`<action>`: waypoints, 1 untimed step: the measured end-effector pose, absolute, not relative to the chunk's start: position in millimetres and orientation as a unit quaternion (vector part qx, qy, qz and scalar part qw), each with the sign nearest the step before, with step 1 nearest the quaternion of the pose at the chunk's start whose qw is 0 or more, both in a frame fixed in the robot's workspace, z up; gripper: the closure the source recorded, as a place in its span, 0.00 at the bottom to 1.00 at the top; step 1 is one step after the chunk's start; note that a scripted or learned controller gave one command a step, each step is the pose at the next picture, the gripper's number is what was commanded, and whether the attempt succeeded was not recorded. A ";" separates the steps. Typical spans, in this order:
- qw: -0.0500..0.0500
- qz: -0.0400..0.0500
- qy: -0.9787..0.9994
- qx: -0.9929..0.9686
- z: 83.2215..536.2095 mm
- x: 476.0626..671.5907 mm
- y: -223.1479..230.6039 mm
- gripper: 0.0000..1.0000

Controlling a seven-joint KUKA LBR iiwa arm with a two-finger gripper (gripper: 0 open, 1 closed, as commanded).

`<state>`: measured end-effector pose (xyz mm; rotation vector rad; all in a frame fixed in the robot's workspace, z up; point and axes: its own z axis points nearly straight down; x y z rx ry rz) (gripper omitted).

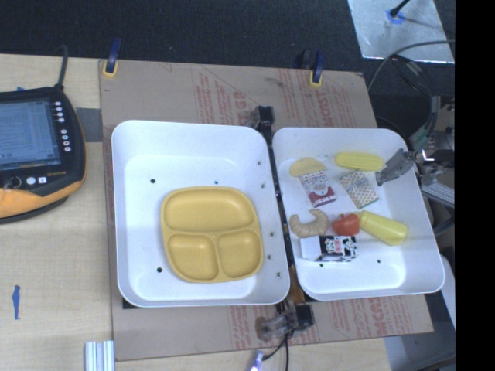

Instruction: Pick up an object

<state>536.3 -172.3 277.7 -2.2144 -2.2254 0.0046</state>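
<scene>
The right bin (410,273) holds several small objects: a pale yellow slice (308,165), a yellow corn-like piece (360,161), a red and white packet (319,189), a patterned packet (360,189), a tan curled piece (309,223), a red piece (346,224), a yellow cylinder (384,228) and a black and white box (333,247). My gripper (393,167) hangs at the bin's right side, just right of the corn-like piece and the patterned packet, above the yellow cylinder. I see nothing held in it.
The left bin (131,207) carries a yellow compartment tray (210,233). A tablet controller (35,149) lies on the bench at far left. Two clamps (110,59) (315,68) pin the cardboard base at the back. Cables run at the right.
</scene>
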 end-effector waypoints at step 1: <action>0.002 0.003 -0.710 -0.705 182.1 597.8 -108.5 0.00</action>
